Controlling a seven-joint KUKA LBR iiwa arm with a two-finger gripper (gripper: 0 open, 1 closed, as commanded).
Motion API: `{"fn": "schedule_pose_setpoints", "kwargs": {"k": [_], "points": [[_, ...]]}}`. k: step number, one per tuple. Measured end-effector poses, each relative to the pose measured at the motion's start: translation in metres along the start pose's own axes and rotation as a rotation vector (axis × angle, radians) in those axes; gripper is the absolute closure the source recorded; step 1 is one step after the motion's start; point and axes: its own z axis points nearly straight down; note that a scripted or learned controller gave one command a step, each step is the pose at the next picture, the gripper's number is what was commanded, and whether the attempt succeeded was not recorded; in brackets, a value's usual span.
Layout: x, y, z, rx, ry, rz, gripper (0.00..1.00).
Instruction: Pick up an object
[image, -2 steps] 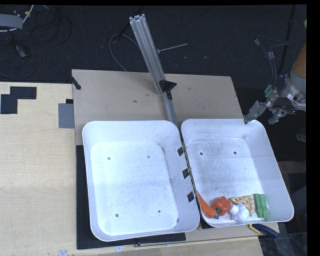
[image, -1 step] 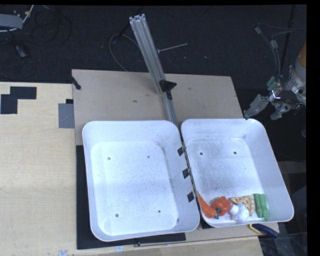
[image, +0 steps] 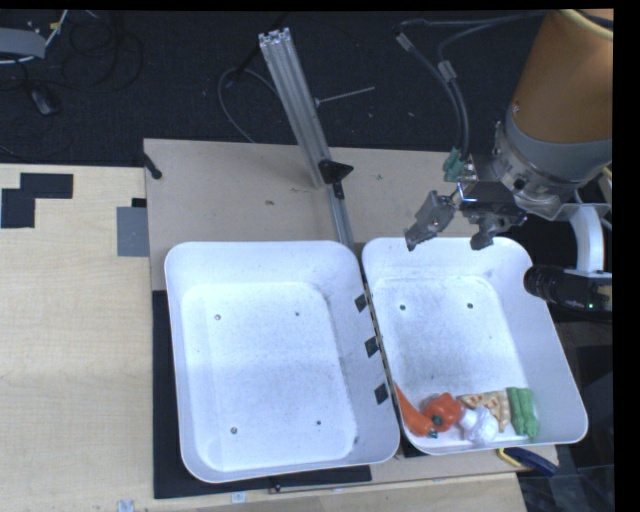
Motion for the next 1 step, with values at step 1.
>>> {"fn": "schedule_pose_setpoints", "kwargs": {"k": [1], "points": [[-0.089, 0.0344, 0.0016, 0.006, -0.004, 0.013, 0.0]]}}
